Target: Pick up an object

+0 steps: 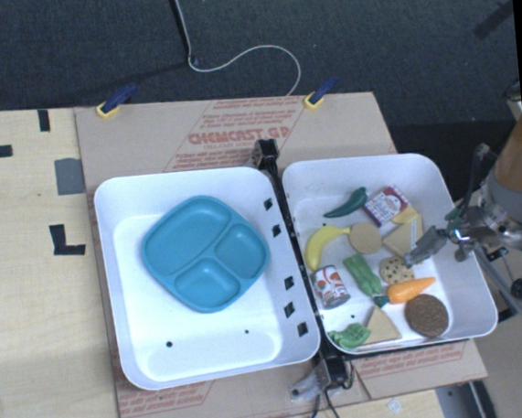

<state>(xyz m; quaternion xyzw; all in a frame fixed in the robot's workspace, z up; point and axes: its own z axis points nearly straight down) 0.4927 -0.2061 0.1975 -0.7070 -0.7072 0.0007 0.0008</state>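
Note:
The right bin [442,180] holds several toy foods: a yellow banana [323,241], a green pepper [345,204], a red packet [385,205], a tan round cookie [366,237], a cheese wedge [402,227], a chip cookie [394,270], an orange carrot [411,288], a brown patty [427,315] and a small can [331,285]. My gripper [427,244] reaches in over the bin's right wall. It hangs low beside the cheese wedge, just above and right of the chip cookie. Nothing is seen held in it.
A blue three-part plate [205,252] lies in the left bin [122,290]. A green pickle [364,274], a lettuce leaf [349,336] and a sandwich triangle [382,326] lie near the right bin's front. The divider [288,247] between the bins carries black clips.

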